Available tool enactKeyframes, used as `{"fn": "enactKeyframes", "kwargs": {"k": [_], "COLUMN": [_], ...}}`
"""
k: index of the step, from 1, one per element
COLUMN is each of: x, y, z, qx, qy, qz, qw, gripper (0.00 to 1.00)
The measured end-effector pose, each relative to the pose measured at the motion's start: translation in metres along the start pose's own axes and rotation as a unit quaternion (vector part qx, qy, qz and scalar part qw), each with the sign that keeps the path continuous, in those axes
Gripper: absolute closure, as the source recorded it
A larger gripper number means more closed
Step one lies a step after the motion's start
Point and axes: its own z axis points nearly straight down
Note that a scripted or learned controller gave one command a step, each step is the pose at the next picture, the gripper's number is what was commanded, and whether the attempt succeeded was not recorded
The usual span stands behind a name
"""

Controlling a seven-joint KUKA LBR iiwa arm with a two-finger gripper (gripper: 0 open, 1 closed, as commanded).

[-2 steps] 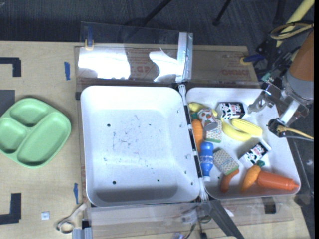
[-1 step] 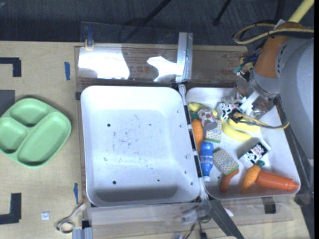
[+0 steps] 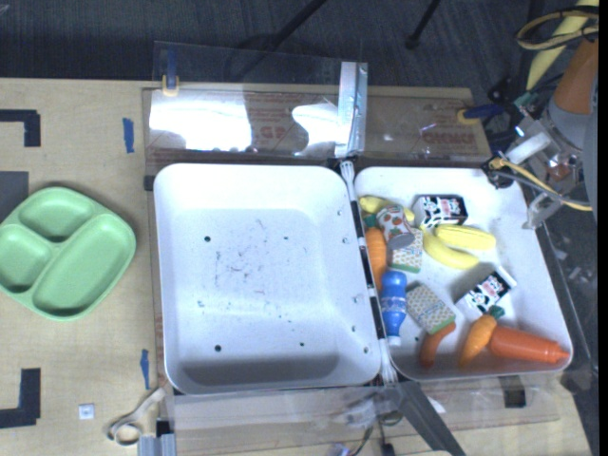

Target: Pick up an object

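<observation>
toys in right bin (image 3: 532,255), green plate (image 3: 63,251)

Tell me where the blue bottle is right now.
The blue bottle lies in the right bin, against its left wall, just below an orange carrot and left of a speckled sponge.

Pale wooden bench (image 3: 76,112) against dark carpeted floor (image 3: 237,8), glare behind bins.

The arm (image 3: 576,93) came in at the far right, its orange band showing high up by the edge, with grey wrist parts and looped cables just below. It hung over the far right corner. The fingers were too cluttered to make out.
</observation>
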Motion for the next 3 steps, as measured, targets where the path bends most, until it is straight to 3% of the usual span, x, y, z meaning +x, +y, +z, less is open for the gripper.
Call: {"fn": "enactKeyframes", "kwargs": {"k": [1,2,3], "x": [-0.016,-0.037,-0.027], "y": [0.009,-0.050,-0.034], "z": [0.028,0.079,0.072], "qx": [0.001,0.002,0.000], "qy": [-0.001,-0.001,0.000], "qz": [-0.062,0.051,0.068], "qw": [0.9981,0.9987,0.9977], "gripper": [0.00,0.00,0.00]}}
